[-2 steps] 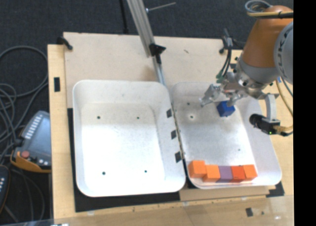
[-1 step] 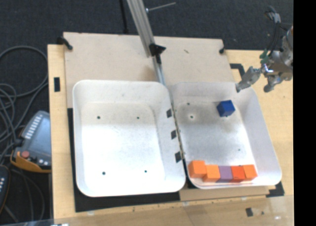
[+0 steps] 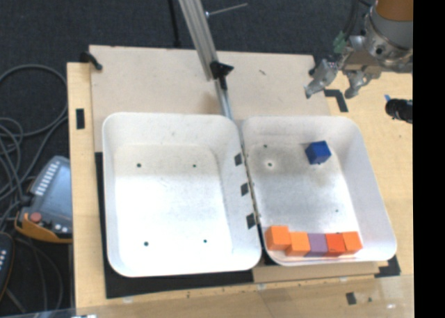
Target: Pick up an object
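Right bin below my gripper has a blue cube just under me, plus a row of orange blocks with one purple along the far wall. My fingers are spread open, holding nothing, above the bench.

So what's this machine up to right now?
A robot arm reaches in from the right, and its tool hangs open above the bench, just past the far rim of the right bin. It holds nothing. That bin contains a blue block lying alone near the far end and a row of orange blocks with one purple block among them along the near wall. The job is to pick something up; no block has been lifted yet.
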